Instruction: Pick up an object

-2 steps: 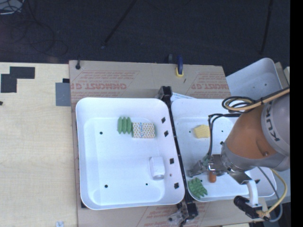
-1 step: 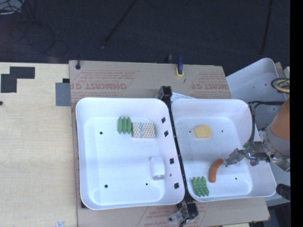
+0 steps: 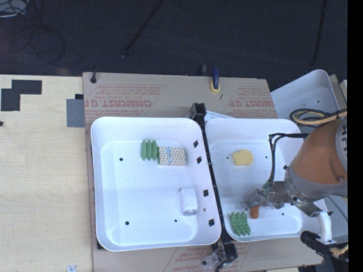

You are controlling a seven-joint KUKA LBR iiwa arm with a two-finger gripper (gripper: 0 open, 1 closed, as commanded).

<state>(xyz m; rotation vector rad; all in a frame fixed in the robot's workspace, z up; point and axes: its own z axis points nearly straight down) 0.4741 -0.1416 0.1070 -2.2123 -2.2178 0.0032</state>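
My gripper [image 3: 256,204] reaches low into the right bin [image 3: 266,130] from the right, under the orange wrist band. A small orange-red object [image 3: 254,212] lies right at its tip, touching or nearly so. A green ridged piece [image 3: 240,223] lies just in front of it by the bin's near-left corner. A yellow piece [image 3: 243,158] rests toward the back of the same bin. The left bin [image 3: 108,152] holds a green ridged piece [image 3: 149,151], a pale patterned block [image 3: 172,156] beside it, and a white object [image 3: 188,200] near its right wall.
A black divider with clips [image 3: 205,169] runs between the two bins. Both bins sit on a cardboard sheet [image 3: 147,98]. A black cable [image 3: 273,152] loops from the arm over the right bin. A white panel [image 3: 306,95] stands at the back right.
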